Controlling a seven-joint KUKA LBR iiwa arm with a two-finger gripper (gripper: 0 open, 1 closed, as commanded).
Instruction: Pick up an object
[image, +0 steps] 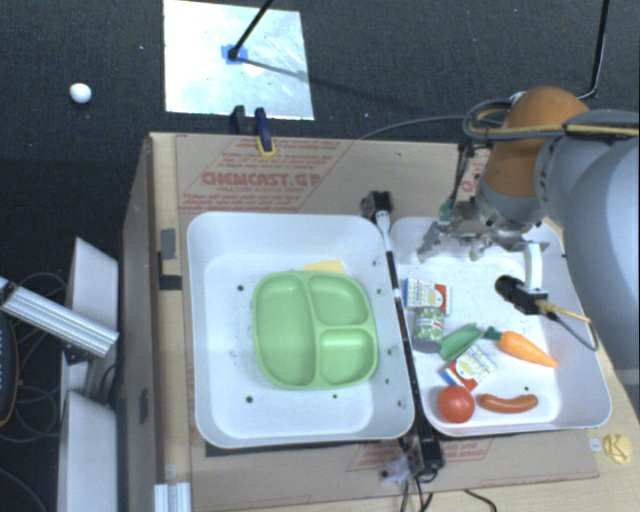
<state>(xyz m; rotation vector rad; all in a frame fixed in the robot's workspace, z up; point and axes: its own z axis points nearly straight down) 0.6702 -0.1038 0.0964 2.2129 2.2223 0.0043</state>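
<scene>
- Yellow piece (325, 267): we see only a strip past the far rim of the green plate (315, 330). The rest is hidden, so we cannot name it.
- Arm (600, 190): cut off by the right edge. It covers the far right corner of the right bin (575, 385).
- Tool (462, 240): small and pale against the bin wall, and its outline is unclear to us.
- Small carton (425, 295) and can (428, 328): print too small to read. We cannot tell whether they touch.
- White round speck (80, 93), off the bench: too small to identify.
</scene>
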